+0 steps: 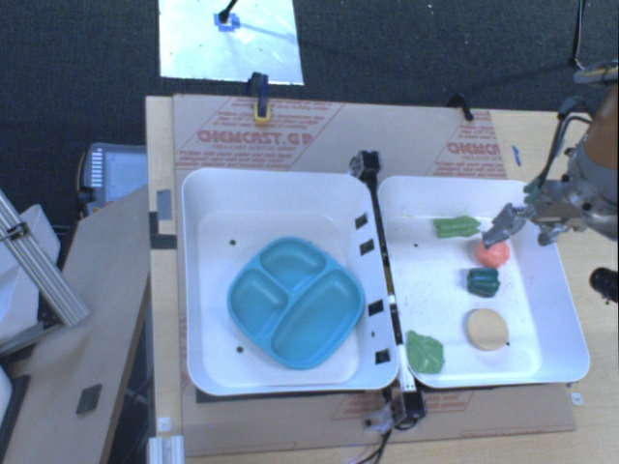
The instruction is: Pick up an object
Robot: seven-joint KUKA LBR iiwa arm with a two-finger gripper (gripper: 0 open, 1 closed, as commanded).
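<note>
The right bin (551,356) holds several small objects. A green pod-like piece (456,226) lies at the back, with an orange-red lump (494,255) just in front of it. Then come a dark teal piece (483,280), a tan round piece (486,329) and a green leafy piece (424,352) at the front left corner. My gripper (523,232) hangs over the right bin's back right part, open. Its left finger (502,226) points down at the orange-red lump's top edge. No object sits between the fingers.
The left bin (213,211) holds a blue divided plate (295,301). A black divider (377,259) runs between the bins. The arm's wrist (595,187) comes in from the right above the bin's rim.
</note>
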